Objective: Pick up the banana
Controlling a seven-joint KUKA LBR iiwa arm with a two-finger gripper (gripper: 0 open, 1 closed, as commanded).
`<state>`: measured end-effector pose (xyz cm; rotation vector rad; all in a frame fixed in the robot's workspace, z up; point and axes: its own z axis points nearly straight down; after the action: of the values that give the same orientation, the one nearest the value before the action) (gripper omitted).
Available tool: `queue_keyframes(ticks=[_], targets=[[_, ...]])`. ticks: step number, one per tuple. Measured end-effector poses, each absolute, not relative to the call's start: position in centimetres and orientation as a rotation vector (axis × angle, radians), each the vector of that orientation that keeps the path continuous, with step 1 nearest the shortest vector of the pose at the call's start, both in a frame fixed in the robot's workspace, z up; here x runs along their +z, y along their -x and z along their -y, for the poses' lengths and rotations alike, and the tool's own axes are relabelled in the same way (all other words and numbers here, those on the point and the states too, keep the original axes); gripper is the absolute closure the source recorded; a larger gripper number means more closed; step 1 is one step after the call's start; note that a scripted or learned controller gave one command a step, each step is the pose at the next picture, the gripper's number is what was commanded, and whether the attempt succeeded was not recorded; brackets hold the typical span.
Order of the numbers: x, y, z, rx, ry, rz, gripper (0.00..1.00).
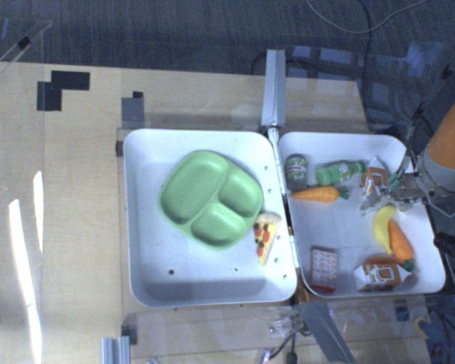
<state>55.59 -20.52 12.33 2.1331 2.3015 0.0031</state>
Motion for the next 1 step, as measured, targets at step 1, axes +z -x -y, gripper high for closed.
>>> queue_keyframes(ticks=[1], targets=[[9.31,-56.74,16.63,0.014,-2.083,-2.32,0.0]])
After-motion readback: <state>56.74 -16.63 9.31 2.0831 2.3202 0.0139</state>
